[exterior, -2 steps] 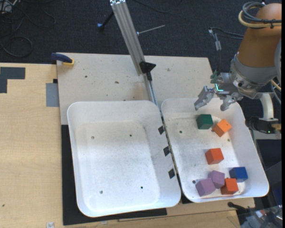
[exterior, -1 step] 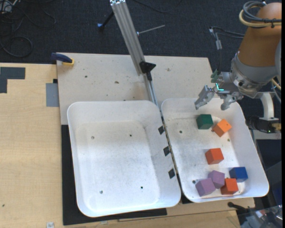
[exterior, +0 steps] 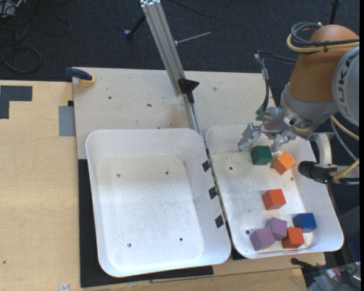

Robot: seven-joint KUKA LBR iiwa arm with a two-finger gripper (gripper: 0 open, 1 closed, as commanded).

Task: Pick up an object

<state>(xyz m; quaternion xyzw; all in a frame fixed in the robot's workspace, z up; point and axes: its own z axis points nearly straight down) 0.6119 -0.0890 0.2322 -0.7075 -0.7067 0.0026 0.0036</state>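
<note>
Lying closest to the camera, at the near end of the right bin (exterior: 227, 223), are two purple blocks (exterior: 269, 233) beside a red-orange block (exterior: 293, 237) and a blue block (exterior: 304, 221), but none of these is being worked on. The likely target is the green block (exterior: 261, 156), sitting on the floor of the right bin near its far end, with an orange block (exterior: 283, 162) just beside it on the right and a red block (exterior: 273, 199) well apart toward the camera. Being roughly cubic, the green block is showing no real long axis and is pointing no particular way; its edges are running slightly askew to the bin wall. Hovering just above and behind it is the gripper (exterior: 266, 137), its fingers standing spread apart and grasping nothing, one on each side of the block's far edge. The step in hand is looking like the approach, not yet a grasp. The next move is calling for a descent straddling the green block alone, then closing, while keeping the right finger from catching the orange neighbour. Beside all this, the left bin (exterior: 109, 144) is sitting untouched.
</note>
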